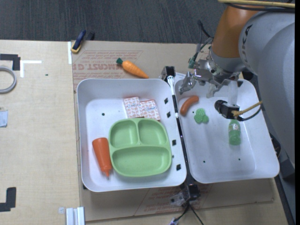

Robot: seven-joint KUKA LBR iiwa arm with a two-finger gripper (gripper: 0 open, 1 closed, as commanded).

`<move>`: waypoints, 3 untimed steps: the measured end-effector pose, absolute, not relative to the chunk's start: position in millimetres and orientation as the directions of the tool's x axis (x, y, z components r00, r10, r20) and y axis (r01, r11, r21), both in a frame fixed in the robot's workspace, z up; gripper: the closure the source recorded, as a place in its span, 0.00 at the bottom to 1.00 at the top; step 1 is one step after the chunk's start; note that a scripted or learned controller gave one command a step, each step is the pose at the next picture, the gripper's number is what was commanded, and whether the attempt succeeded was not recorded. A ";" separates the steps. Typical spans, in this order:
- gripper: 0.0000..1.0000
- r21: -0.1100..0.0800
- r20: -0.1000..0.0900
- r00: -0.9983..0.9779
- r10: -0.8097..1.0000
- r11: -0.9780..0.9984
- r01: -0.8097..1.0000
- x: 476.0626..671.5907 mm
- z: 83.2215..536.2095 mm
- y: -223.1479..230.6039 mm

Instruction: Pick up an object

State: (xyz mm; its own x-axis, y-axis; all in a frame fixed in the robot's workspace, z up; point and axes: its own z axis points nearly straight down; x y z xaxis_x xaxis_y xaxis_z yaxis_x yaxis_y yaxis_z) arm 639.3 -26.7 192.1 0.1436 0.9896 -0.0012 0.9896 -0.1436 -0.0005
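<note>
In the right bin (243, 165) lie an orange-red sausage (189, 104), a small green knobbly piece (201, 116) and a pale green bottle (234, 132). My gripper (197, 88) hangs over that bin's back left corner, just above the sausage. Its fingers stand apart, open, with nothing between them. The left bin (89, 121) holds a green divided plate (140, 147), an orange carrot-shaped toy (101, 155) to the plate's left and a red-and-white patterned packet (139, 108) behind it.
A toy carrot (132, 68) lies on the cardboard behind the left bin. A blue and yellow marker (78, 41) rests at the board's back left. A black cable plug (225, 108) hangs off the wrist over the right bin. The grey arm (276, 55) covers the back right.
</note>
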 end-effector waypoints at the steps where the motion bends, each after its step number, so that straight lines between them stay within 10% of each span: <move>1: 0.00 -0.002 -0.001 0.044 0.999 -0.044 0.999 605.9 192.0 -24.2; 2: 1.00 -0.001 -0.002 0.042 0.999 -0.042 0.999 606.4 201.6 -24.6; 3: 0.00 -0.001 -0.002 0.043 0.999 -0.043 0.999 606.4 201.6 -24.6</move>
State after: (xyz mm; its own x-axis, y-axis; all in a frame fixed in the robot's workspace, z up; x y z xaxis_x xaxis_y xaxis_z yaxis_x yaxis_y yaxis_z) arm 606.4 -24.6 201.6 0.0425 0.9991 -0.0021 0.9991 -0.0425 -0.0014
